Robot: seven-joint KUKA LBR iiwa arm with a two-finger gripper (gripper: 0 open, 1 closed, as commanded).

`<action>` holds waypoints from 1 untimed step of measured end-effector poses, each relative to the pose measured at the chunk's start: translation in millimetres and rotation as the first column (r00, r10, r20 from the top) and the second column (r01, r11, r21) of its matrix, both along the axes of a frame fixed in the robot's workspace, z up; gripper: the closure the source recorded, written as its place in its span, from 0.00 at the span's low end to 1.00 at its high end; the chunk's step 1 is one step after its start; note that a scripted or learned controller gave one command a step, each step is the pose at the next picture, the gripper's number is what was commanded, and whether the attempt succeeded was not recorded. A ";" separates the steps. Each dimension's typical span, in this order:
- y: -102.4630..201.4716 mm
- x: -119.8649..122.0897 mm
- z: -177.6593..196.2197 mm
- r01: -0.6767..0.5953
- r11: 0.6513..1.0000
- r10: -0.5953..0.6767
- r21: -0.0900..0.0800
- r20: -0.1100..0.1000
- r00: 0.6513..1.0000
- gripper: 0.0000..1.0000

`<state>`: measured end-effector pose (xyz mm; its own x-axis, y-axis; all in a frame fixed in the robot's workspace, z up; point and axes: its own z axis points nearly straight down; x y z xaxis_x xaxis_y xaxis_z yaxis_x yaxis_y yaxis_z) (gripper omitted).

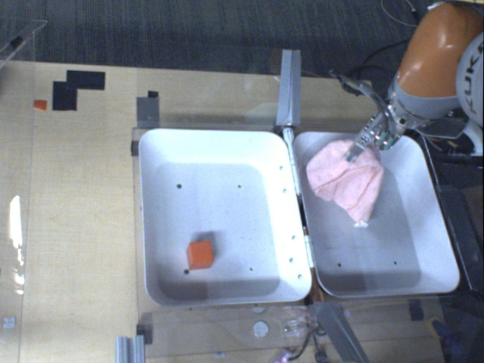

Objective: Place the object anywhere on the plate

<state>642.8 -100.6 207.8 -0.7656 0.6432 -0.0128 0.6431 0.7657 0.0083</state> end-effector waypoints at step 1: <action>1.8 3.0 19.0 -0.006 1.000 0.006 0.000 -0.001 1.000 1.00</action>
